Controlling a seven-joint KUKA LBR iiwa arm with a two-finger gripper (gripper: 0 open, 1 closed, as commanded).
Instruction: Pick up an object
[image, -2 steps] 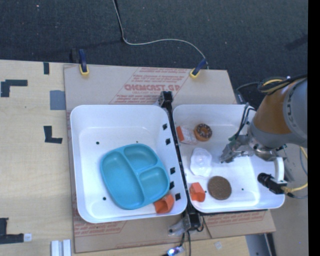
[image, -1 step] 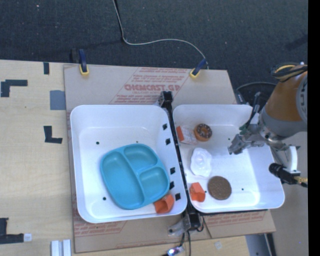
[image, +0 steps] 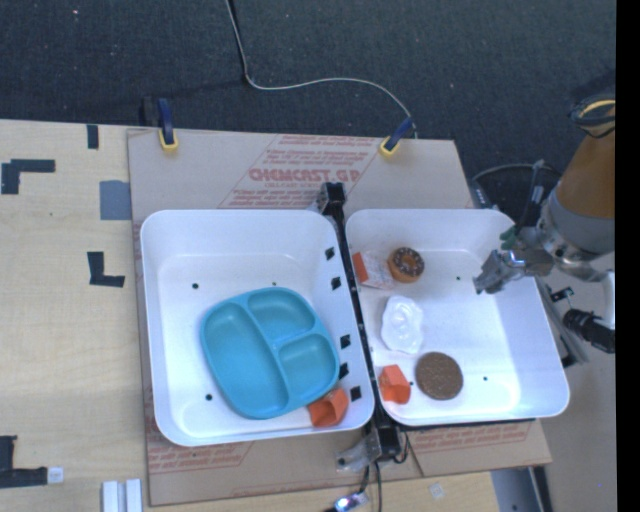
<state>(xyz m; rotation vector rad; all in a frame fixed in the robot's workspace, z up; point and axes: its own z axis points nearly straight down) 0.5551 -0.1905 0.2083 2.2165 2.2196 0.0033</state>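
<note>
End effector hovers over right bin, far edge; jaw state unclear, nothing held. Approach step. Candidates: donut, white wad, brown disc. Next: descend onto one.

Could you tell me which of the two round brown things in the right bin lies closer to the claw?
The sprinkled doughnut at the bin's far side lies closer to the claw; the plain brown disc sits near the front edge.
</note>
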